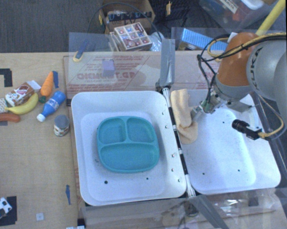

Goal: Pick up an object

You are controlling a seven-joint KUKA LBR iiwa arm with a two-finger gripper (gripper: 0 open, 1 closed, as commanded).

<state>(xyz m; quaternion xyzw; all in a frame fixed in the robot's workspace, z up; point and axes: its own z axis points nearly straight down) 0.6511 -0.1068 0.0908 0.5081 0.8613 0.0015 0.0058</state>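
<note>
Where the two shallow white bins (83, 151) meet, a pale yellow folded cloth (183, 116) lies against the right bin's left wall, leaving open floor to its right. A teal divided plastic plate (128, 143) occupies the left bin. My pincer (199, 110) reaches down-left beside the cloth; its grip I cannot tell.

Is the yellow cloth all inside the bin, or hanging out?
Hanging out a bit. The yellow cloth drapes over the left edge of the right bin, by the divider. Its lower end lies inside. The gripper is beside it.
</note>
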